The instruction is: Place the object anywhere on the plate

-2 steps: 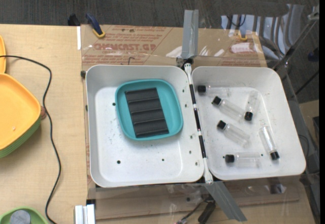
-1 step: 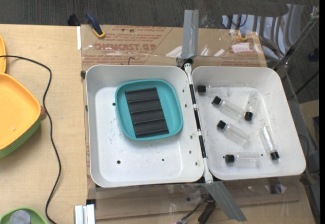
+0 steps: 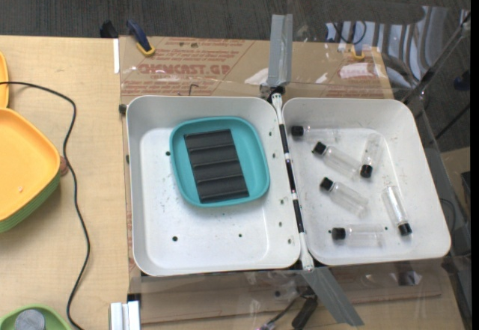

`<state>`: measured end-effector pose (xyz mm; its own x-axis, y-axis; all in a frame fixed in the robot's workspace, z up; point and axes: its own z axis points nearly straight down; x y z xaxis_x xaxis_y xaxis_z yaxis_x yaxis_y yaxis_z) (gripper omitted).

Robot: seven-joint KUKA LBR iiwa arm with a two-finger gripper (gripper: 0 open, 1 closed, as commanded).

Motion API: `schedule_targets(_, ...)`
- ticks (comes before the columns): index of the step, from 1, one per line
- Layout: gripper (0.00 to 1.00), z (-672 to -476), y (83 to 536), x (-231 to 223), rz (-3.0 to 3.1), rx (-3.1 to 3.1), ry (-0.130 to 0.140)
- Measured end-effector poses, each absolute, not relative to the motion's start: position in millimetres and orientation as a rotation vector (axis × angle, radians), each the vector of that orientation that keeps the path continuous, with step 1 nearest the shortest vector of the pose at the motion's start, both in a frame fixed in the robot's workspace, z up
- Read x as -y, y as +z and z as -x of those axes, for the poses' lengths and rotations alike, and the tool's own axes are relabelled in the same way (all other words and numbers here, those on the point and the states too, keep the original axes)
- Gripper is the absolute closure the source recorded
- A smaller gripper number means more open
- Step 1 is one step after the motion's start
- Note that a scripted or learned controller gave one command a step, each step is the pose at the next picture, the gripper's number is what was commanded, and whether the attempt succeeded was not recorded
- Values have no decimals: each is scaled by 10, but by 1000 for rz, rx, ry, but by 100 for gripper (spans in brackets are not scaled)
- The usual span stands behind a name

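Observation:
A teal plate [image 3: 257, 164] lies in the left bin [image 3: 150, 194], toward its upper middle. A dark ribbed rectangular block [image 3: 215, 165] rests on the plate's middle. In the right bin [image 3: 426, 171] lie several clear plastic vials with black caps: one at the upper middle [image 3: 337, 158], one upright-slanted at the right [image 3: 370, 155], one lower middle [image 3: 343, 194], one at the right edge [image 3: 395, 209] and one near the front [image 3: 358, 234]. A loose black cap [image 3: 297, 130] sits near the bin's upper left corner.
A yellow and green dish [image 3: 22, 171] lies on the wooden bench at the far left, with a black cable [image 3: 75, 194] running past it. Brown cardboard [image 3: 224, 63] lies behind the bins. A grey post [image 3: 280, 55] stands at the bins' rear junction.

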<state>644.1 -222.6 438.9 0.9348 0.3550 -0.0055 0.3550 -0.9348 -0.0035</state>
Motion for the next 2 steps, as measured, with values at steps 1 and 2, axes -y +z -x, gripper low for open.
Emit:
schedule_targets(1, 0, -6512, 4395, 2225, 3106, 463, 7)
schedule_targets(2, 0, -6518, 4401, 2227, 3117, 381, 6)
